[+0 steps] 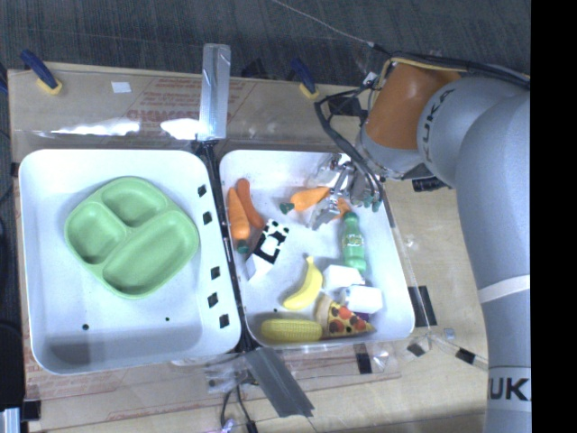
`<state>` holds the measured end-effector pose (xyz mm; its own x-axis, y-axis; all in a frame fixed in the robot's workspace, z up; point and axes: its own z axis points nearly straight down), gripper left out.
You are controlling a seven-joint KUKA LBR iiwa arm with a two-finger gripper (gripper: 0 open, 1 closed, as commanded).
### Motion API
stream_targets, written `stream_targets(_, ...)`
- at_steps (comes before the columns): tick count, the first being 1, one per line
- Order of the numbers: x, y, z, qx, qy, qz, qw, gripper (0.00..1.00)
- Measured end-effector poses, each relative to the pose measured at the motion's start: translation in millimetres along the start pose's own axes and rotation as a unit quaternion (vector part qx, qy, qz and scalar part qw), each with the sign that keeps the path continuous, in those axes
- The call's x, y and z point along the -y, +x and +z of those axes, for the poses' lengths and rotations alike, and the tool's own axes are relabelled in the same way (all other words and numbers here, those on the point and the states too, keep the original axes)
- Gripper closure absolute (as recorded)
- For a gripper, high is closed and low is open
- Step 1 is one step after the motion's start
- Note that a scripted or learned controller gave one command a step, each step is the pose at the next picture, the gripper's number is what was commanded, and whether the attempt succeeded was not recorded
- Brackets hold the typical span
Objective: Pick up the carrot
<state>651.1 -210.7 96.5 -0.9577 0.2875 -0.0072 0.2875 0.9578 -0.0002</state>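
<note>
The grey arm with the orange band reaches in from the right, and its metal two-finger gripper is low in the far part of the right white bin. The small orange carrot with a green top lies there, just left of the fingers; the fingers seem to stand at its right end, but it cannot be told if they are apart or closed, or if they press the carrot.

In the same bin, near the left wall, two long orange-red sausages lie side by side, and a small black-and-white tag is just right of them. A green plastic bottle lies near the right wall, just nearer than the gripper. In the middle of the bin is a yellow toy banana, and right of it a white block. At the near wall lie a yellow corn cob and a slice of toy pizza, touching each other.

The left white bin holds a light green plastic plate with three compartments.
</note>
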Motion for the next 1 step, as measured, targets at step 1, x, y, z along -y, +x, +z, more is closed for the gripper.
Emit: stream_targets(1, -0.1, 3.9, 1.3, -0.001, 0.0, 0.164, 0.9865, 0.0)
